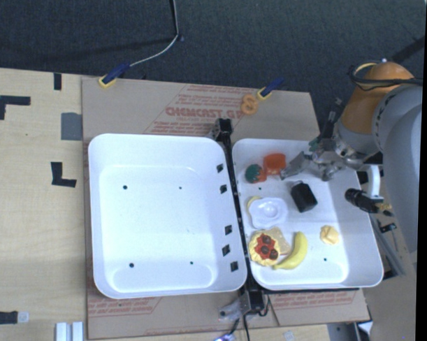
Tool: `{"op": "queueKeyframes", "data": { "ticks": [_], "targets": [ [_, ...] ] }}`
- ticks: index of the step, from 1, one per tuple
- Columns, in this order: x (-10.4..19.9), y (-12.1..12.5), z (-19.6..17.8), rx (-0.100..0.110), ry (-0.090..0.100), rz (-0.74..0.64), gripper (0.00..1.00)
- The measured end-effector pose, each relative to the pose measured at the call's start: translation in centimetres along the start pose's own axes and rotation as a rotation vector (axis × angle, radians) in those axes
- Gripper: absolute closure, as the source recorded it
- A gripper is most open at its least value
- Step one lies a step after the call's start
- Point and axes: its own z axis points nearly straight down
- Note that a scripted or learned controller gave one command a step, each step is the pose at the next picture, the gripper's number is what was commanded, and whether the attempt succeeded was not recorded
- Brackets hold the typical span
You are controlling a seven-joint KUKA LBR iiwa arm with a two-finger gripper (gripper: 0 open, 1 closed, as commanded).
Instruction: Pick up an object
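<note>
Right bin [350, 272]: black block [303, 197], banana [294, 252], fried egg [266, 211], pizza slice [266, 247], green and orange pieces

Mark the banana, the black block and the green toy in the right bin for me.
banana [297, 252]: camera view, middle of its curved body.
black block [303, 197]: camera view, centre of its top face.
green toy [253, 173]: camera view, its middle.

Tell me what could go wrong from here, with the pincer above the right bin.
1. The pincer hangs close to the black block and the orange piece; coming down between them, it may only push one aside.
2. The banana touches the pizza slice, so a grab there might drag both.
3. The small yellow piece could slip out.
</note>
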Motion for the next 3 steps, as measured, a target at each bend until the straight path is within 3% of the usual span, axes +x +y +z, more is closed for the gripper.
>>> {"op": "queueKeyframes", "data": {
  "ticks": [3],
  "targets": [
    [-0.7, 0.1, -1.1, -0.006, 0.0, 0.002, 0.0]
  ]
}}
